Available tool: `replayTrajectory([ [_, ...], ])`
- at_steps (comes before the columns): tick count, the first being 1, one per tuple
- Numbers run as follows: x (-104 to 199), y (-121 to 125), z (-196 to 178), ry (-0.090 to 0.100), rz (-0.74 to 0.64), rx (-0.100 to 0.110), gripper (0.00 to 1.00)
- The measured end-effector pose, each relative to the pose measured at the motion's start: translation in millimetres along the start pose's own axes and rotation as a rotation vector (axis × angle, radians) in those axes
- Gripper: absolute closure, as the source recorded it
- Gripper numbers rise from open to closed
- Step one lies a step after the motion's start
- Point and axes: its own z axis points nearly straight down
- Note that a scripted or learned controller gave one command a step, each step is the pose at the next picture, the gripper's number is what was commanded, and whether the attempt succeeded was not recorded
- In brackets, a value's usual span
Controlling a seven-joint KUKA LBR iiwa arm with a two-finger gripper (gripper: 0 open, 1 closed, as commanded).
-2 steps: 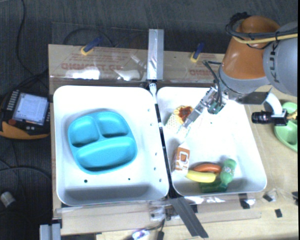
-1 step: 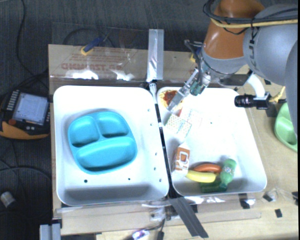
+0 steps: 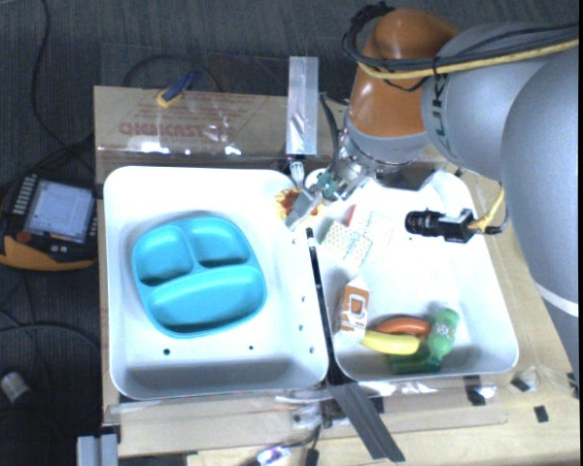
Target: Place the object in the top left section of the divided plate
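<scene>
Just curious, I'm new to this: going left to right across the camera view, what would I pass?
Handheld screen device → blue divided plate → gripper → small orange-and-white box → green bottle.

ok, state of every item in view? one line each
blue divided plastic plate: flat in left white bin, compartments bare
end effector: above the bins' shared wall, near its far end
yellow toy banana: lying in right white bin
orange toy carrot: lying against banana
green plastic bottle: on its side

Red lettering on the cardboard sheet (image 3: 189, 124) behind the bins, upside down and too blurred to read
</scene>
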Motion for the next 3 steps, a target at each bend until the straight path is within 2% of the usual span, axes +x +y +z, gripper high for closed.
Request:
replayTrajectory([
  [1,-20.2,-16.5,-20.4,-0.004,-0.294,-0.001,1.00],
  [2,25.2,-39.1,-17.9,0.000,-0.251,-0.001,1.00],
  [3,25.2,-39.1,-18.0,0.000,-0.251,-0.002,0.00],
])
